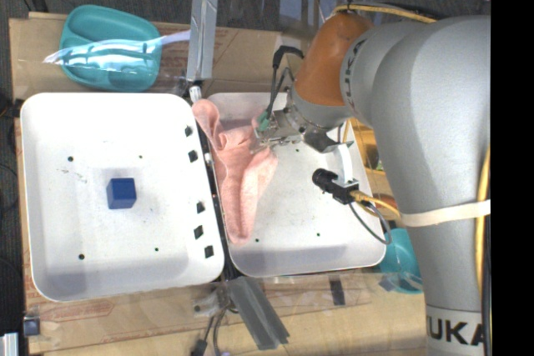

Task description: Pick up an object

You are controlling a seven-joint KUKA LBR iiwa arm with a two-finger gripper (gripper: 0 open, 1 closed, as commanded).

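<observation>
Two white bins side by side on the counter point(275, 42). In the left bin point(50, 137), one small blue cube point(122, 193), alone, near the middle of the floor. In the right bin point(334, 250), a pink cloth point(244, 179), crumpled along the left wall. Gripper point(269, 129) low over the upper end of this cloth, touching it or just above; released or clenched, cannot tell. Behind the left bin, a teal scoop-like container point(108, 46) on the counter.
</observation>
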